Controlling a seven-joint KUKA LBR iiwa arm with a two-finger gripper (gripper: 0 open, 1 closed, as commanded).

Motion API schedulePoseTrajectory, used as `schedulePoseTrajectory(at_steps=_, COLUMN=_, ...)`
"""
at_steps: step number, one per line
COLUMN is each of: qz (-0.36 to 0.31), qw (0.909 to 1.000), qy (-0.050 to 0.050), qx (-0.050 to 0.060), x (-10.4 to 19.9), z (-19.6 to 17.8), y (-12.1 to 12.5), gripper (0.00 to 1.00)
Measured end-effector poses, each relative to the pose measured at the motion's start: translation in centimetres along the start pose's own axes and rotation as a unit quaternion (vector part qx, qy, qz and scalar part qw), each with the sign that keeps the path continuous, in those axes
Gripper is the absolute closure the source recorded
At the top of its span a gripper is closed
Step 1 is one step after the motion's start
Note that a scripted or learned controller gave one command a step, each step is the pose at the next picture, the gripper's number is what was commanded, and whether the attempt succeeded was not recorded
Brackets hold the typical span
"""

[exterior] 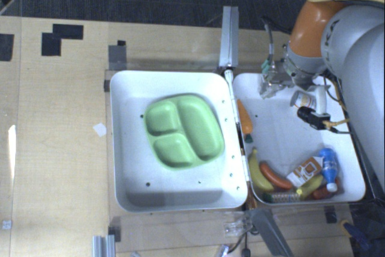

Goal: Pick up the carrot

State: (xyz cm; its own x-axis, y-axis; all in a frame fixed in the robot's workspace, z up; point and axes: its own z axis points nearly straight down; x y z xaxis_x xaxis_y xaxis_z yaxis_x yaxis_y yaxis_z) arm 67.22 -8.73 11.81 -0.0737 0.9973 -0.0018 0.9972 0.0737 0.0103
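The gripper [271, 82], its grasp impossible to tell from above, hovers in the right bin [283, 135], the carrot [244, 117] just beside it toward the green plate [183, 130].

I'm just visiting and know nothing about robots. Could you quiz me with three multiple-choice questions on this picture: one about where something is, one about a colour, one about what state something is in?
1. Where does the carrot lie?
A. In the right bin, along its left wall
B. On the green tray
C. On the bench outside both bins

2. What colour is the divided tray in the left bin?
A. Red
B. Green
C. Black

3. What is the carrot's state with respect to the end effector?
A. Lifted high above the bins
B. Lying in the bin, apart from the end effector
C. Resting on the banana

Answers:
1. A: the orange carrot sits against the left wall of the right bin, beside the divider.
2. B: the three-compartment tray is pale green.
3. B: the end effector is near the bin's top edge, with bare white floor between it and the carrot.
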Motion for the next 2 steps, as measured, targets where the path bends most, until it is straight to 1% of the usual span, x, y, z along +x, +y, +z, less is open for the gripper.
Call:
schedulePoseTrajectory(at_steps=1, qz=-0.116, qw=0.9932, qy=0.0, qx=0.001, x=-3.0, z=-4.1, y=-0.3, gripper=1.0)
schedulePoseTrajectory(at_steps=2, qz=-0.195, qw=0.9808, qy=0.0, qx=0.001, x=-3.2, z=-6.0, y=-0.3, gripper=1.0)
